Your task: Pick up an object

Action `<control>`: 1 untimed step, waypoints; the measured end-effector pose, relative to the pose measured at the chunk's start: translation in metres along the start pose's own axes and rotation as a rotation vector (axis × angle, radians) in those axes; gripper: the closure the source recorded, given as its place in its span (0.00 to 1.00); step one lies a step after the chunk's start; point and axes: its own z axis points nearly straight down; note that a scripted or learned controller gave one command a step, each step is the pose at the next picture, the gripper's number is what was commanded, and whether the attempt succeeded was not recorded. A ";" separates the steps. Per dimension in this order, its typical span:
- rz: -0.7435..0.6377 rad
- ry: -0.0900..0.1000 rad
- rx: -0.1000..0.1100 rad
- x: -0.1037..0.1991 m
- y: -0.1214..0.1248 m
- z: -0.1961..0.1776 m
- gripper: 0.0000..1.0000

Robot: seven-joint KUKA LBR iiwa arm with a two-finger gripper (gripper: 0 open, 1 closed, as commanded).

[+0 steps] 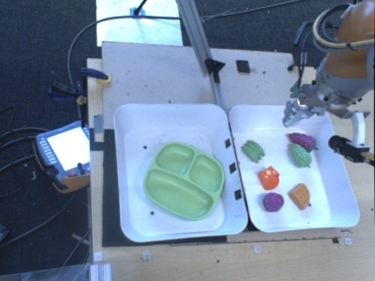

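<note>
The pincer (292,115) hangs over the far edge of the right bin (343,215), and whether its tips are apart or together cannot be told from this slanted view; nothing shows between them. The closest candidates lie just below and toward the arm's side of it: a purple grape cluster (301,139) touching a green bumpy fruit (300,155). Further below and away from the arm sit a green ribbed vegetable (253,150), then a red piece (268,178), a purple round piece (273,202) and an orange wedge (299,196). Well off to its far side, in the left bin (126,174), rests a green divided plate (184,180). The main risk looks to be the grape cluster and bumpy fruit lying pressed together: a descent between them could shove both aside or pinch only an edge. A drop from the present spot would likely strike the bin wall instead.
</note>
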 end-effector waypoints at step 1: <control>-0.003 0.001 0.004 0.052 -0.004 0.006 1.00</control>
